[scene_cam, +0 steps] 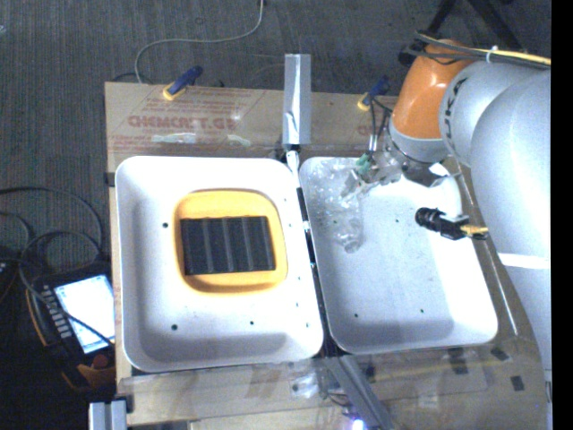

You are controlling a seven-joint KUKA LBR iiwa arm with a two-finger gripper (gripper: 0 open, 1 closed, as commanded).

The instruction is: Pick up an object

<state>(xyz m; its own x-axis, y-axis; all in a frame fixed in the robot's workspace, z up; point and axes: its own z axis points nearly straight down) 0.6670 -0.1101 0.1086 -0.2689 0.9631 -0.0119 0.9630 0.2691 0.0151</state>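
Seemingly to reach the nearest item, my pincer [369, 168] hangs at eleven o'clock over the right bin [421, 321], beside or touching a crumpled clear plastic piece [345, 209]. That plastic looks glassy, wrinkled and glinting, and lies toward ten o'clock in the bin. I cannot tell how open the pincer is, or whether it grips anything. A yellow tray [228, 240] with dark ridges sits mid left bin [143, 330].
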